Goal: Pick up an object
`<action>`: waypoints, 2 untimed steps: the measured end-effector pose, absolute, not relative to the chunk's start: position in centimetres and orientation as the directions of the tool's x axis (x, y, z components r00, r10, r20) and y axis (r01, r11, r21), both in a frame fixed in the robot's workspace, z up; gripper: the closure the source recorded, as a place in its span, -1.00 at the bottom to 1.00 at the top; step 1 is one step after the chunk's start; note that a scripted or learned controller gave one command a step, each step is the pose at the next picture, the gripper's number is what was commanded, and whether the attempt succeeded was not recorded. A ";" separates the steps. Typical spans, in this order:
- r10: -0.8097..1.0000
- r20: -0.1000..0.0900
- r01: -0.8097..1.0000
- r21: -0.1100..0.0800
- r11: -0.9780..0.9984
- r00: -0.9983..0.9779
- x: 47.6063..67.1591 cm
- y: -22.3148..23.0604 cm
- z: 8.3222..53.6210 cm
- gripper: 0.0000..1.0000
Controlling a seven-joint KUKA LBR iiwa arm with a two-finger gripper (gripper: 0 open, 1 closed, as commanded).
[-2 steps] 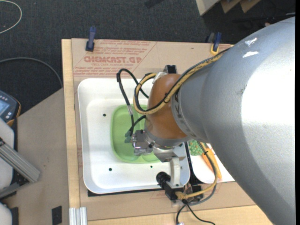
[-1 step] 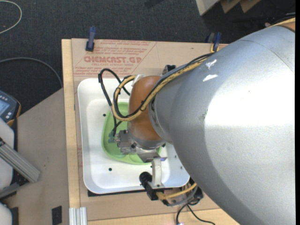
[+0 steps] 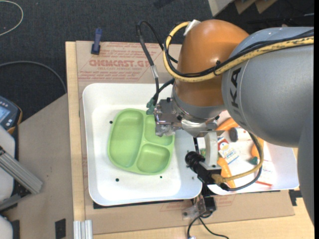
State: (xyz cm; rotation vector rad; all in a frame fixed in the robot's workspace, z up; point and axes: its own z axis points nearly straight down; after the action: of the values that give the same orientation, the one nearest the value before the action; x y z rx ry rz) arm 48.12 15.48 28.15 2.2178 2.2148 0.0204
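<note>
- Light green plastic plate (image 3: pixel 134 141), glossy, rounded at the corners, split by raised ridges into three compartments: one long along its left side, two smaller at its right.
- Lying flat in the left bin (image 3: pixel 94 133), about midway between the worktop's (image 3: pixel 79 108) near and far edges and left of its middle, turned slightly askew to the bin's walls.
- All three compartments bare green.
- Far right corner of the plate covered by the metal wrist hardware (image 3: pixel 164 121) of the arm (image 3: pixel 269 83).
- Jaws somewhere beneath that hardware, over the plate's right rim; cannot tell whether wide, narrow or closed on anything, nor whether touching the plate.
- Left bin: shallow, white, rounded corners, taking up the worktop's left half; besides the plate, a few small black specks (image 3: pixel 117 179) on its floor near the plate's edges.
- Right bin (image 3: pixel 284 180): white, toward the worktop's right edge, largely hidden under the arm; inside, an orange object (image 3: pixel 230 126), a white packet (image 3: pixel 229 152) with red and blue print, and a second orange piece (image 3: pixel 225 171), all close together near the bin's left wall.
- Orange band (image 3: pixel 209 54) bulging above the wrist, looped by a black-and-yellow cable (image 3: pixel 172 59).
- Brown sheet (image 3: pixel 114 63) with red lettering along the worktop's far edge, a small blue clip (image 3: pixel 96 40) at its far left corner.
</note>
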 end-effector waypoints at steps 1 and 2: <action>1.000 0.007 1.000 0.013 0.008 -0.008 48.0 20.3 38.6 1.00; 1.000 -0.004 1.000 -0.011 -0.001 0.001 50.1 21.4 27.4 1.00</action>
State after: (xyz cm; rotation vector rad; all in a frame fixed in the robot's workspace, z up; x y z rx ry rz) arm 50.14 21.40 27.37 2.2259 2.2238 -0.0176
